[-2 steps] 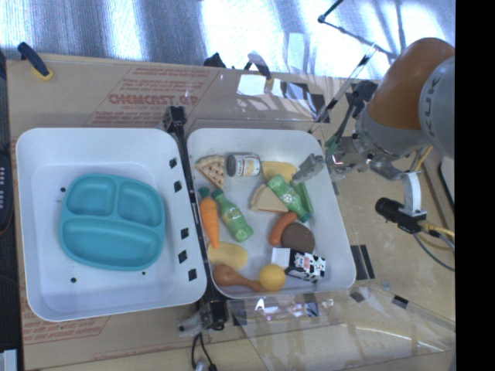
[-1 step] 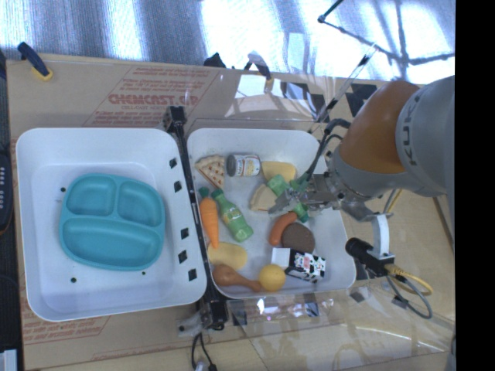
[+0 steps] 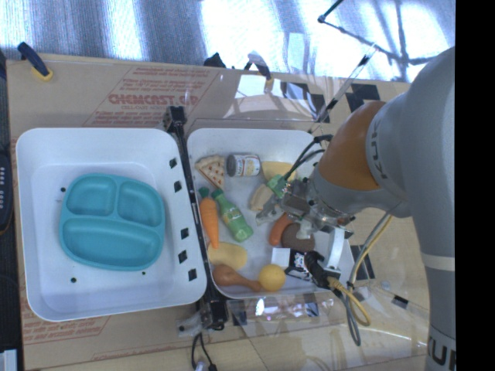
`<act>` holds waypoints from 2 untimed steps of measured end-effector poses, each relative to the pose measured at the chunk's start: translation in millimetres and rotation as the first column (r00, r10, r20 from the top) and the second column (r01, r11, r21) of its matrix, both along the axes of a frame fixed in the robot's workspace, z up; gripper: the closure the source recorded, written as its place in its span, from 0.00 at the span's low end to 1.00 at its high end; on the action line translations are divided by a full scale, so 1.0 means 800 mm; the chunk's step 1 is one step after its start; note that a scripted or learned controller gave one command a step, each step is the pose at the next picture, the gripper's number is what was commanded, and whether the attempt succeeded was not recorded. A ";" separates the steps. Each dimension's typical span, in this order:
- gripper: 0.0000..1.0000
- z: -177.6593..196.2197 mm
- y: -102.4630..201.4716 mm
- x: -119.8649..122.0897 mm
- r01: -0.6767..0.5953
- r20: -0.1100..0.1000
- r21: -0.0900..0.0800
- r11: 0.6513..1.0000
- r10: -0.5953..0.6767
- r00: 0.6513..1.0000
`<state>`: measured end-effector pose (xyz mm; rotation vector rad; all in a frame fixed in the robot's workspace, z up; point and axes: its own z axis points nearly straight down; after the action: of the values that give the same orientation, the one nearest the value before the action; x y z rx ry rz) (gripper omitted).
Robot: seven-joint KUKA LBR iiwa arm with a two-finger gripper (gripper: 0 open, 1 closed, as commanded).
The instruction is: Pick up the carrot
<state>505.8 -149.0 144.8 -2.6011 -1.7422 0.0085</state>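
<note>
The carrot (image 3: 209,221) lies lengthwise at the left edge of the right bin (image 3: 232,139), just beside the divider; a green bottle (image 3: 233,216) lies just to its right, a pizza slice (image 3: 211,169) above it, a small jar (image 3: 244,165) further right, a lemon (image 3: 271,277) and a drumstick (image 3: 232,277) toward the lower middle of the frame; the gripper (image 3: 280,207) hangs right of the bottle, apart from the carrot, whether spread or pressed together I cannot tell; a teal divided plate (image 3: 113,221) rests in the left bin (image 3: 39,215).
</note>
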 end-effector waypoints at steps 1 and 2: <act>0.00 0.148 -0.015 0.003 0.027 0.014 -0.007 1.000 -0.027 1.000; 0.00 0.019 0.052 -0.038 -0.237 -0.001 0.000 0.971 0.237 0.971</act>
<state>475.1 -107.1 160.1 -2.3747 -2.0406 0.0117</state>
